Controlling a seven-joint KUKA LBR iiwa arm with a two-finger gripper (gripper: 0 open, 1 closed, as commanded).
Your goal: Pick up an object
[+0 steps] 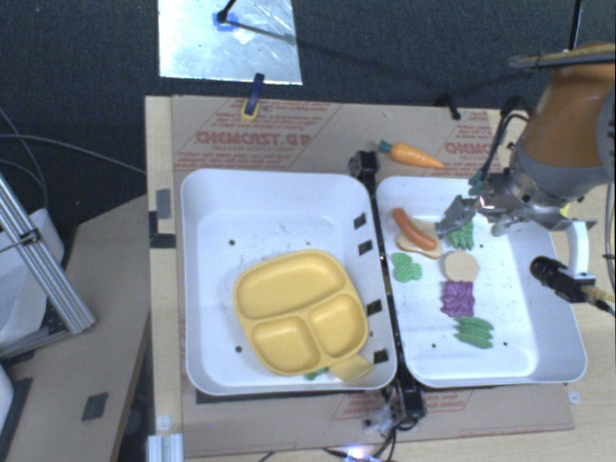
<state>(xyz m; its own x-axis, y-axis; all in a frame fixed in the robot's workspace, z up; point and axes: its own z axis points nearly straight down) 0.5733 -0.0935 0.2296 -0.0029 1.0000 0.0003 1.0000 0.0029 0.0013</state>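
Around my gripper (460,221) the right bin (549,340) is crowded at its left: hot dog (415,232), green pieces (407,269), purple piece (457,298). Its right half lies bare. The yellow tray (300,308) blocks the left bin's (221,210) near part; its far part lies open.

Yellow divided tray (300,308) in left bin (207,200) (carrot (411,154) outside, behind)

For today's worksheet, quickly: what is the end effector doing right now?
End effector: above the right bin, beside a green toy; open or closed cannot be told.
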